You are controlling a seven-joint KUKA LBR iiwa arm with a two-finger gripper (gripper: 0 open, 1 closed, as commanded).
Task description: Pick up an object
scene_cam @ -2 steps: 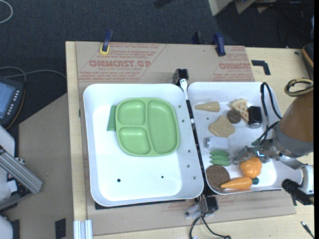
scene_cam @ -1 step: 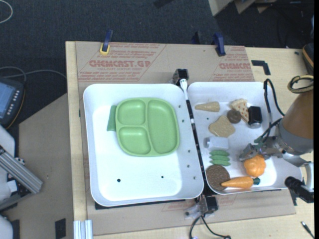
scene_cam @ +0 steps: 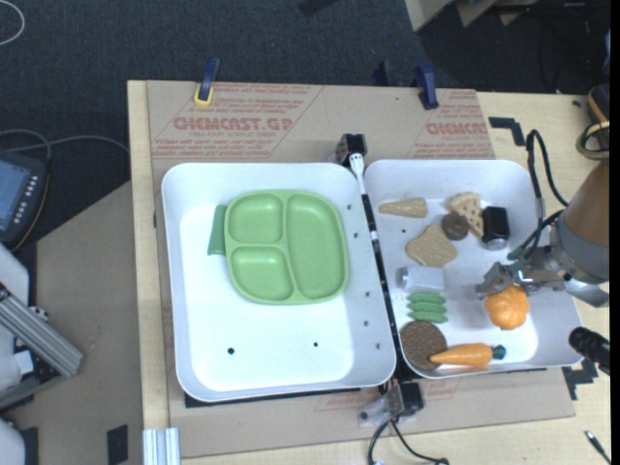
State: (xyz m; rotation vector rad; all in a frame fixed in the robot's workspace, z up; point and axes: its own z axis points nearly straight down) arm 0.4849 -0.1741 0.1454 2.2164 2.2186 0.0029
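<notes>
The right bin [scene_cam: 455, 170] holds several toy foods. An orange fruit [scene_cam: 508, 310] lies at its right side, with a carrot [scene_cam: 462, 356] and a round brown patty [scene_cam: 420, 339] near the front rim. My gripper [scene_cam: 500, 279] reaches in from the right and hangs just above and behind the orange fruit, close to touching it. Nothing shows as lifted. Further back lie a tan wedge [scene_cam: 404, 206], a yellow holed piece [scene_cam: 469, 211], a brown ball [scene_cam: 454, 226], a black block [scene_cam: 495, 224] and a tan slab [scene_cam: 431, 249].
A green divided plate [scene_cam: 286, 245] lies in the left bin [scene_cam: 194, 289]. A green pod [scene_cam: 427, 306] and a pale grey piece [scene_cam: 422, 279] sit near the divider between the bins. Cables run along the bench's right edge [scene_cam: 539, 163].
</notes>
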